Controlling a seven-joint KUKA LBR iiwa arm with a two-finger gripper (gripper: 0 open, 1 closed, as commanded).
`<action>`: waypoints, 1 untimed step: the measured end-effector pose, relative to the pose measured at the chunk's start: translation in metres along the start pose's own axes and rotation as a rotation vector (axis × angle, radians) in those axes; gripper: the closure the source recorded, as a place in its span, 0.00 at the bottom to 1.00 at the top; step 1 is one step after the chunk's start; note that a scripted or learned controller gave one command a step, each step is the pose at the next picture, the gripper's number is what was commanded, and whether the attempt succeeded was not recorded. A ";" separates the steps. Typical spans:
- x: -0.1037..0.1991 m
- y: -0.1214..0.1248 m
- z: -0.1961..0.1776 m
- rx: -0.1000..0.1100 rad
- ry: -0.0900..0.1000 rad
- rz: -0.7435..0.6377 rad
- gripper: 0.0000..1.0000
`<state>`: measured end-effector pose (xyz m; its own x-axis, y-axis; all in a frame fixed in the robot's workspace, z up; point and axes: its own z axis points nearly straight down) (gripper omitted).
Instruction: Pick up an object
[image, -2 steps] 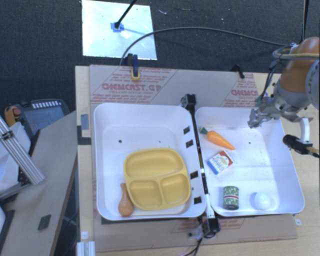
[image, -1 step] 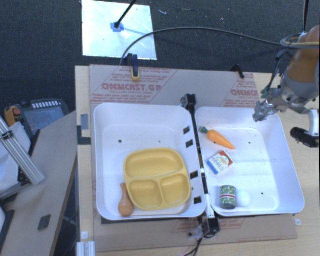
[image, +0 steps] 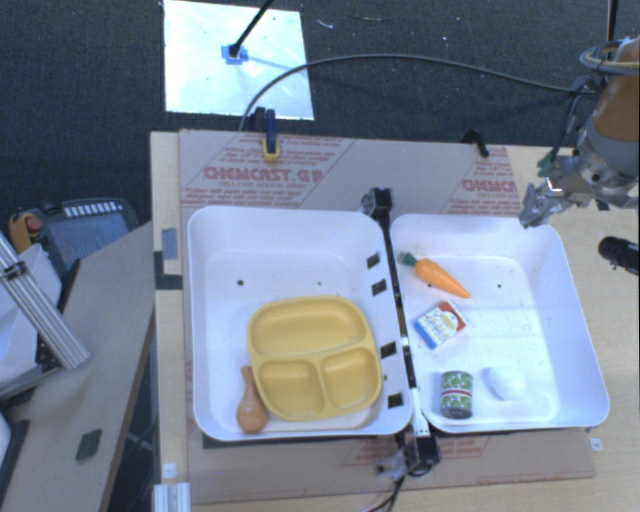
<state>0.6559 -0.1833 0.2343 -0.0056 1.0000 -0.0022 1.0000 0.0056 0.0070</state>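
One arm: end effector (image: 537, 205) hovers over right bin's (image: 575, 300) far right corner, jaw state unclear; carrot (image: 441, 277) lies leftward, nearer, axis diagonal.

The arm (image: 612, 110) is cut off by the right edge of the view, so only its wrist end and the gripper (image: 540, 205) show, and the gripper is too small and blurred to tell how its fingers stand. The print on the small packet (image: 440, 324) and on the can (image: 457, 392) in the right bin (image: 575, 290) is too small to read. The grey device (image: 75, 235) at the left is partly cut off by the left edge.
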 end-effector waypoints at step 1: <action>0.052 -0.005 0.011 0.006 0.003 -0.003 1.00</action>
<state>0.6502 -0.1310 0.2233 -0.0084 1.0000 0.0012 1.0000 0.0084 0.0011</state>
